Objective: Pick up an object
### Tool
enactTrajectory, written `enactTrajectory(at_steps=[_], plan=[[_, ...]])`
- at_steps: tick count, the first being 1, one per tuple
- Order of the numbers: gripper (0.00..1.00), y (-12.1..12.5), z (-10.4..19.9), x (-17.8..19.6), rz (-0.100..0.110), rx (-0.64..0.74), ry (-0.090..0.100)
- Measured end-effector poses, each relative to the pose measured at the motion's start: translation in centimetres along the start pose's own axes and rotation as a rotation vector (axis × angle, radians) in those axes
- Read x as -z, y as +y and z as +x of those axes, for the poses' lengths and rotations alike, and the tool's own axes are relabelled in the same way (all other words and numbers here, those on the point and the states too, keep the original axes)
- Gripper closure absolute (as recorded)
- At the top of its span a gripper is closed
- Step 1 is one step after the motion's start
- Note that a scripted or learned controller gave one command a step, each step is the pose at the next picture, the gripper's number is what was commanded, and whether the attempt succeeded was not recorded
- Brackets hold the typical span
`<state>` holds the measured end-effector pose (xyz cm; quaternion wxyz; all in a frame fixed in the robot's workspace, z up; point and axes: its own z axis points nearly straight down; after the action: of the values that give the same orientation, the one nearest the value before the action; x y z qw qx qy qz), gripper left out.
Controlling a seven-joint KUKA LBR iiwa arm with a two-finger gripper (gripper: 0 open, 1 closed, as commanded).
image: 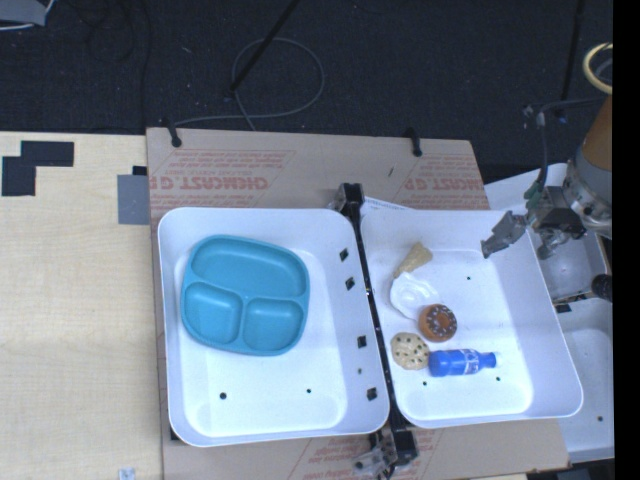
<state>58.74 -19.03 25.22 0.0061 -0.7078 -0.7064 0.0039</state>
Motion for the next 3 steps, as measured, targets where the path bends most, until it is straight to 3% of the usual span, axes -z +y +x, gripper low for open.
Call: enactTrajectory(at_steps=[1, 3], plan=[[0.0, 0.2, 0.0, 0.7, -0.011, 0.002, -0.002], [0.0, 1.4, 0.6, -11.0, -0.007, 0.003, -0.001]])
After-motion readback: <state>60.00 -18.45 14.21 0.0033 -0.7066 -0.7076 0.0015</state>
